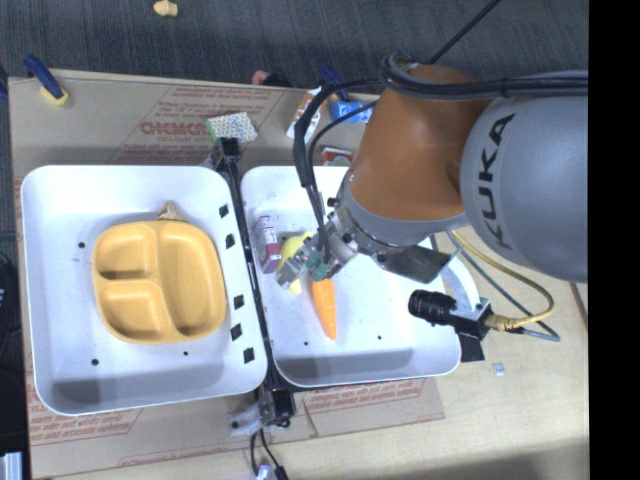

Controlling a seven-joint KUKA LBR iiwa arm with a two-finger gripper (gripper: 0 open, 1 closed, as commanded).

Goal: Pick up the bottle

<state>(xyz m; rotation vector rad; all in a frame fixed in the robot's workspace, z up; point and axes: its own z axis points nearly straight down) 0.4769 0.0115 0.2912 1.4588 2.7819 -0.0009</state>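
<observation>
Grey metal tool hangs low in the right white bin; I cannot tell its grip. Just beside it lies the small purple-labelled plastic bottle. It looks light and slippery, so hold its middle. An orange carrot lies near.

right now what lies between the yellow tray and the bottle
In the camera view, between the yellow tray and the bottle lie bare white floor of the left bin and the two bins' adjoining walls, with a black strip running along them.
</observation>
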